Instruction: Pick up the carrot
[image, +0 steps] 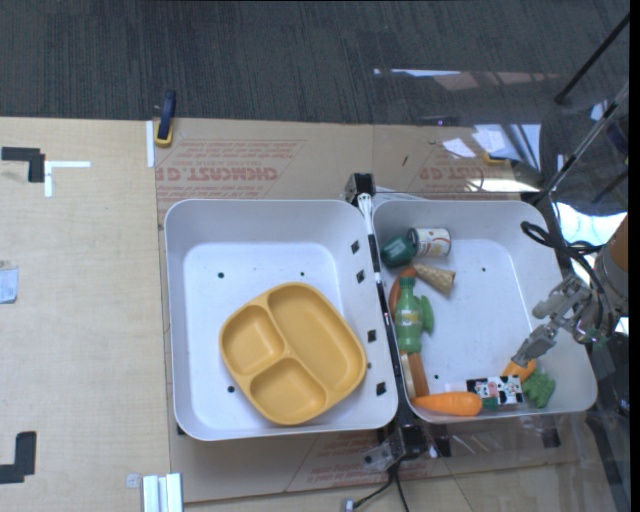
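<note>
In the camera view, you see two white bins side by side. The left bin (190, 300) bears a yellow divided plate (291, 352). The right bin (480, 330) carries the toys, and the carrot (447, 404) lies there on its side, along the near wall, close to the near left corner. Its orange body points roughly left to right. Just beside its right end lies a small black and white card (497, 391), and further right a green broccoli piece (540, 390). A green bottle (409, 316) lies above it, along the wall between the bins.

You can expect the carrot to be a light plastic toy, stiff and smooth, so it may slip or roll between the fingers. I think you should take it across the thick middle, with the fingers closing over the short width. The near wall leaves little room on that side.

The gripper (532, 349) hangs at the right side of the same bin, near the broccoli piece and well apart from the carrot. Its fingers (524, 353) look close together, a narrow gap at most, and nothing sits between them. They touch no toy, as far as you can see.
</note>
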